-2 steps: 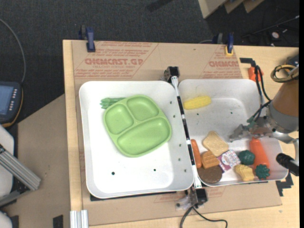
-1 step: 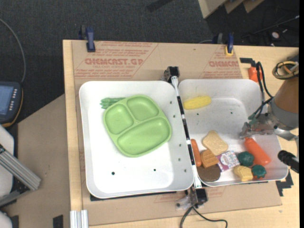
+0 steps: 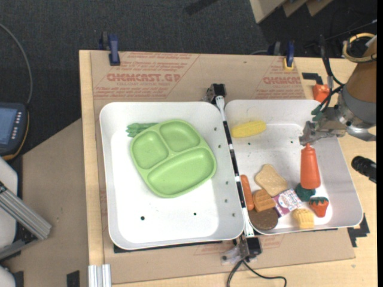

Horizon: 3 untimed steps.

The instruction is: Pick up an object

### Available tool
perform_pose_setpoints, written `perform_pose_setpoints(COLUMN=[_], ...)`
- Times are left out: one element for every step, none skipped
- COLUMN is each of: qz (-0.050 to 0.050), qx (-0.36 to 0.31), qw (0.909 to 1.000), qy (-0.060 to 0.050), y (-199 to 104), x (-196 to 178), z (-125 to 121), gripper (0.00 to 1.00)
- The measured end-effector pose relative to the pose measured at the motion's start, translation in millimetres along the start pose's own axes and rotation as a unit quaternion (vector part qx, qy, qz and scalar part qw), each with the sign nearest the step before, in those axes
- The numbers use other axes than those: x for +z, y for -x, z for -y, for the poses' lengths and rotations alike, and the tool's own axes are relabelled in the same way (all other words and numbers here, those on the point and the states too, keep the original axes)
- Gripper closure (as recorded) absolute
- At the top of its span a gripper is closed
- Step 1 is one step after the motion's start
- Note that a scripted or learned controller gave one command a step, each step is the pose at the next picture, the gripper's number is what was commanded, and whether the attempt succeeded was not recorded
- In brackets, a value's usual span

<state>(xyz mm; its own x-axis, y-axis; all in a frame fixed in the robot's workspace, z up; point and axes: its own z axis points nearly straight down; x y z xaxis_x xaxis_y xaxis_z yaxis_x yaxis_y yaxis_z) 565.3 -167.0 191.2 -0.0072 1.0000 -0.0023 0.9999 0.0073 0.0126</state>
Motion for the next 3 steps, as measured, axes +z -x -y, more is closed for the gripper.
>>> perform_pose_setpoints(qz=[-0.001, -0.002, -0.002], qx=[0.003, 0.004, 0.004], qw=[1.0, 1.0, 1.0], qy=[-0.006, -0.007, -0.008], y=[3.0, 33.9, 31.8], x=[6.3, 92.3, 107.6], z=[3.8, -23.5, 1.2], gripper=[0.0, 0.0, 0.0])
